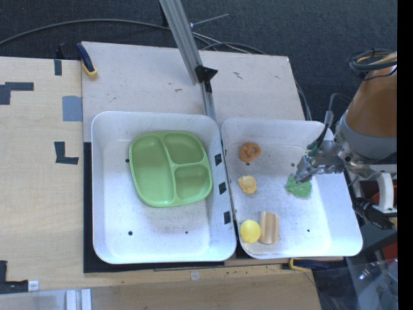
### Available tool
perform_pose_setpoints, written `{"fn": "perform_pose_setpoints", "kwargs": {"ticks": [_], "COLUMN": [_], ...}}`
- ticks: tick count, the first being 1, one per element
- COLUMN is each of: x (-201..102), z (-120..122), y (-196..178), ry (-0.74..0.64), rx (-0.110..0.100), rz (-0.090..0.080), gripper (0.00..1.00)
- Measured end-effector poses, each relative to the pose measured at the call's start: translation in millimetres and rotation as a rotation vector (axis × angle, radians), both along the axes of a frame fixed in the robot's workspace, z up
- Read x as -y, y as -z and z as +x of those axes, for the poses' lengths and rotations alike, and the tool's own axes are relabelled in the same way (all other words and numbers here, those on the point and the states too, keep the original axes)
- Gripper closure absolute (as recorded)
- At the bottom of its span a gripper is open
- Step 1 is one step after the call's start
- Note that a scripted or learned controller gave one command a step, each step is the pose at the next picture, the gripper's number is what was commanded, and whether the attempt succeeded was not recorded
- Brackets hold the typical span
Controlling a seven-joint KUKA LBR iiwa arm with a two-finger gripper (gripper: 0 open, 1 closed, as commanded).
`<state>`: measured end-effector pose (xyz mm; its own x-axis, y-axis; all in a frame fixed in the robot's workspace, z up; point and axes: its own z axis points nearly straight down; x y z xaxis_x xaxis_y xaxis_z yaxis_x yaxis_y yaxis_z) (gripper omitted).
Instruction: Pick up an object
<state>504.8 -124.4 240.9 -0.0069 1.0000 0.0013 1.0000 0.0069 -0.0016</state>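
The right bin (335, 237) holds several small food items. A green leafy piece (299, 187) lies toward its right side. My gripper (304, 173) is low in the bin, directly above the leafy piece and touching or nearly touching its top. A brown round item (250, 151) sits at the bin's upper left, a small yellow lump (247, 185) lies below it, and a yellow ball (250, 231) rests beside a tan bread-like piece (268, 227) near the front.
The left bin (110, 231) carries a green divided plate (171, 168). A metal pole (184, 37) slants across the back of the bench. The arm's orange band (374, 102) hangs over the right bin's right edge.
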Motion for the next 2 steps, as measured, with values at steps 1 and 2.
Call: {"fn": "perform_pose_setpoints", "kwargs": {"ticks": [1, 2], "x": [-57.0, -101.8], "z": [11.8, 17.3], "y": [12.5, 16.9], "ry": [-0.001, 0.001], "rx": [-0.002, -0.002], "rz": [0.0, 0.0], "gripper": [1.0, 1.0]}}
